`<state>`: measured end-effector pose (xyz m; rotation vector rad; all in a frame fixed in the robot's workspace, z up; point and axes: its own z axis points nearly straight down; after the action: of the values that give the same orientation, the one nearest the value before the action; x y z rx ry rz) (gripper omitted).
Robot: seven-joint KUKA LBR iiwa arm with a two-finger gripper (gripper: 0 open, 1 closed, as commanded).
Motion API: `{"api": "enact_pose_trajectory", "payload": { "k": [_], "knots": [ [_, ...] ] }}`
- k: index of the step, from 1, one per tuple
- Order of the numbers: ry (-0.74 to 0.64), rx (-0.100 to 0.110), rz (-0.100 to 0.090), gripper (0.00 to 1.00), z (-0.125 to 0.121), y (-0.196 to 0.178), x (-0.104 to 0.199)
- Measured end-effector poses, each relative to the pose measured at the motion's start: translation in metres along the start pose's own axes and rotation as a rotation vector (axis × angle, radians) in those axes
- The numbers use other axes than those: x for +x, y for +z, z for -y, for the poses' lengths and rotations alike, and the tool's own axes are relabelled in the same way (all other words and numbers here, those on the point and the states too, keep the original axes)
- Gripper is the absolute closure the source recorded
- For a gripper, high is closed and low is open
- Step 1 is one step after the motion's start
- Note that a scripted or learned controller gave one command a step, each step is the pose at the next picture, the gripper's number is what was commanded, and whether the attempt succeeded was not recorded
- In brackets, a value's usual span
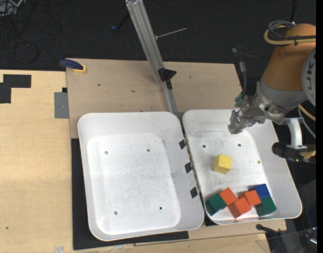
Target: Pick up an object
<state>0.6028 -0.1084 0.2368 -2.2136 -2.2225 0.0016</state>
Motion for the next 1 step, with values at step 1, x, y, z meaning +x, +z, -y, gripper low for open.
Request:
{"api": "enact_pose_trajectory", "payload": {
  "k": [1],
  "knots": [
    [0.0,0.0,0.001,1.0,-0.0061,0.0014,0.0441]
  ]
}}
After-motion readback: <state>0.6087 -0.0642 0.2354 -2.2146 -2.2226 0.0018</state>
